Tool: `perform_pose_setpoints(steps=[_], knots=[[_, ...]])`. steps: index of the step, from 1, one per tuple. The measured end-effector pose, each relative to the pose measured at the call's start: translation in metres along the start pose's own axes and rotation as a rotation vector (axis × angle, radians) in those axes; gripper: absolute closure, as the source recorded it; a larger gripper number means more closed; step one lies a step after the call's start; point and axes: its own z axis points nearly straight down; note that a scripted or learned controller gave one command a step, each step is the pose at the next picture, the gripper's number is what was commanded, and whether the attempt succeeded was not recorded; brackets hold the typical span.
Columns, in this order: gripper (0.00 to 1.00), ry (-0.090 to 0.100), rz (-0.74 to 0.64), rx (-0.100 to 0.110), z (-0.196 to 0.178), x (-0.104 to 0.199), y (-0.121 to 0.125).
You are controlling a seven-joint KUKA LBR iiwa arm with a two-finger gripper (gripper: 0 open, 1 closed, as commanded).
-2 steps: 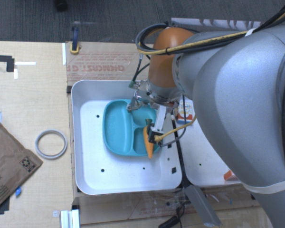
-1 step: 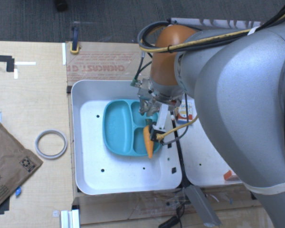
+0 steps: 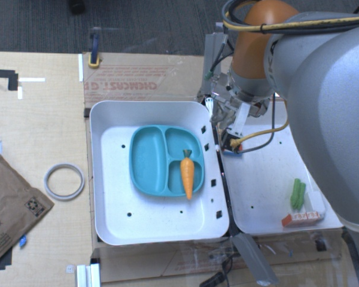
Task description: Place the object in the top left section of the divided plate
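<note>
A teal divided plate lies in the left white bin. An orange toy carrot with a green top lies in the plate's lower right section, with its tip reaching the plate's near rim. My gripper hangs over the wall between the two bins, just right of the plate's upper right corner and apart from the carrot. Nothing shows between its fingers.
The right bin holds a green pod-like toy and a small red and white box near its front right corner. On the bench left of the bins lie a grey tape ring and a cardboard box.
</note>
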Motion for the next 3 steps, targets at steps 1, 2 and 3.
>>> perform_pose_setpoints(steps=[1,2,3], knots=[[1.0,0.0,0.037,0.0,-0.12,-0.024,0.017],[1.0,-0.001,0.196,0.001,-0.095,-0.07,0.068],[1.0,-0.001,0.277,0.003,-0.033,-0.185,0.049]])
